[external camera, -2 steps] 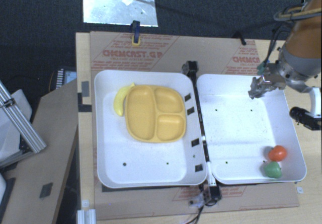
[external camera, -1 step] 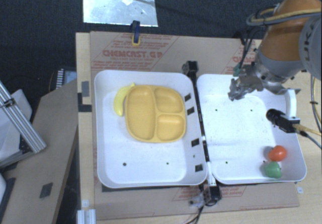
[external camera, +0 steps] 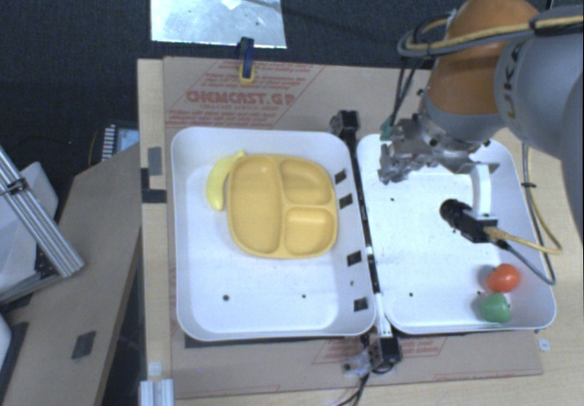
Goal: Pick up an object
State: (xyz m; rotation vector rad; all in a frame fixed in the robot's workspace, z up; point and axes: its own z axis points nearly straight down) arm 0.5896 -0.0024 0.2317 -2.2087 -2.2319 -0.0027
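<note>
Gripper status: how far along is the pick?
Done: nothing looks picked yet. In hand: the gripper hovers over the upper-left part of the right bin, above bare floor, with no object visibly in it. Left: the whole grasp and lift. The orange-red round object and green object lie in that bin's lower-right corner, apart from the gripper; the yellow tray and banana sit in the left bin.
</note>
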